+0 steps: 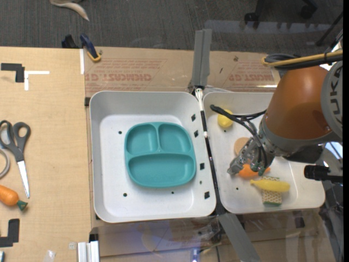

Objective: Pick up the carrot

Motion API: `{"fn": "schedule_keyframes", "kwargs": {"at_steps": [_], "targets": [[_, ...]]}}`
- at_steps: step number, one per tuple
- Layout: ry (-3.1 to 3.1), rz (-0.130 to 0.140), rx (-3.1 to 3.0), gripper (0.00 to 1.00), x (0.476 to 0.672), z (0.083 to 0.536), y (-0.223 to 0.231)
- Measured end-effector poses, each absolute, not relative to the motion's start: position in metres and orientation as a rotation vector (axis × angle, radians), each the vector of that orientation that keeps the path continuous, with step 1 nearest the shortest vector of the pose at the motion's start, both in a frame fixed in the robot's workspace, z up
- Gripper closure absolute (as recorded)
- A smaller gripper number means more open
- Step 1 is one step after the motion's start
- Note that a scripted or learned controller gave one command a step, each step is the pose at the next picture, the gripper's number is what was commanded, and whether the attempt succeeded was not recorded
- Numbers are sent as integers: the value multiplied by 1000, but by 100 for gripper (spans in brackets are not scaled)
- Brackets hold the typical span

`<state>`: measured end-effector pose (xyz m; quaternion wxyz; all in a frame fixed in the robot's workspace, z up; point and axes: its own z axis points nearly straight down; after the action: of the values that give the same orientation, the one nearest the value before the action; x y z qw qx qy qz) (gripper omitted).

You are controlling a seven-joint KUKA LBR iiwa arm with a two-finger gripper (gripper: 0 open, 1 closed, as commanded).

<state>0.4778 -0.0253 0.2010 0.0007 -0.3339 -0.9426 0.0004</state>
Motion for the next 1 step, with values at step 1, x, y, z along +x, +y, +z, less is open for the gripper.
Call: {"fn": "schedule_keyframes", "kwargs": {"at_steps": [1], "targets": [[-2962,2,-1047,100,479,210,-26]]}}
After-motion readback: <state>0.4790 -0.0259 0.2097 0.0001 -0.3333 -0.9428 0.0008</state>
